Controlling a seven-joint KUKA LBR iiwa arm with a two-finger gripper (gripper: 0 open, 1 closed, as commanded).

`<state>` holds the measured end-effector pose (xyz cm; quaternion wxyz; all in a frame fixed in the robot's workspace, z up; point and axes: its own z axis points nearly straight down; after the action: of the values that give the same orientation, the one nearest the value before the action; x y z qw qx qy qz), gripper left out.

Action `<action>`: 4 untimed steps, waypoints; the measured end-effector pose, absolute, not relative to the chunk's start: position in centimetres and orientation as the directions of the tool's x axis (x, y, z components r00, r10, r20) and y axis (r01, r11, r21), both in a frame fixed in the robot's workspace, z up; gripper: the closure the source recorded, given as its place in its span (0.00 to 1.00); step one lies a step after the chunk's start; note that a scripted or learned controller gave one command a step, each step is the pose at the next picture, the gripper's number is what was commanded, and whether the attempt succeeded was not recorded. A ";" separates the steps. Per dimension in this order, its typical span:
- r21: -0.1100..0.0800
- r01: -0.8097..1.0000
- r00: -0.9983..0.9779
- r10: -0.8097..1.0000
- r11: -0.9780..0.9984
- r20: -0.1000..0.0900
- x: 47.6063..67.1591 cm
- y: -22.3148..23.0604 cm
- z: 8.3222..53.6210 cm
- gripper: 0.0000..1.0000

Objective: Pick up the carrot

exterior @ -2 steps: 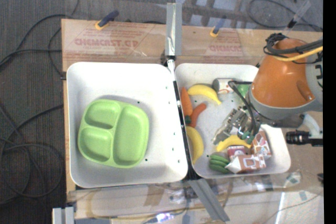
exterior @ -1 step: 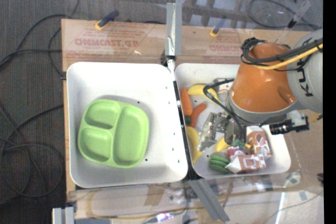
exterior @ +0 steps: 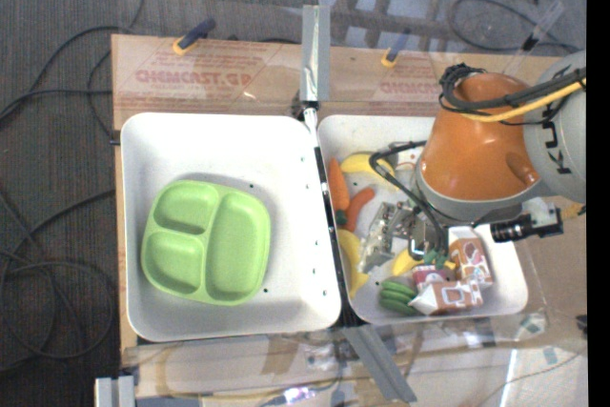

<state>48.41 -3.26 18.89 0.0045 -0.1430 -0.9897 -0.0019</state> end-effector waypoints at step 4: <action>0.009 -0.550 -0.835 -0.550 0.835 -0.006 51.8 -15.0 21.0 1.00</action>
<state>51.81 -15.05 21.03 -0.0018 0.2873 -0.9578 -0.0052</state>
